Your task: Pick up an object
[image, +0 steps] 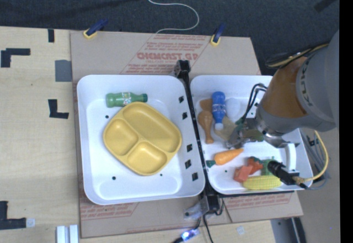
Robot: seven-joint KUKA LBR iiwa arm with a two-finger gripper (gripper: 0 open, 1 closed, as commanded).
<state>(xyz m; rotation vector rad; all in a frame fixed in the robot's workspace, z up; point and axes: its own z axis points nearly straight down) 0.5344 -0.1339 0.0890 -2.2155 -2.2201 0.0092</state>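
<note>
Reaching step: end effector (238, 136), finger state indiscernible, poised above orange plastic carrot (228, 156) in right white bin (242, 83); next, descent and closure.

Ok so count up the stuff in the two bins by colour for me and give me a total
Green: 1, the green bottle
Yellow: 2, the divided tray and the corn cob
Blue: 1, the blue bottle
Orange: 1, the carrot
Red: 1, the red toy
Tan: 1, the drumstick-shaped piece
Total: 7, as far as the arm lets me see.
</note>
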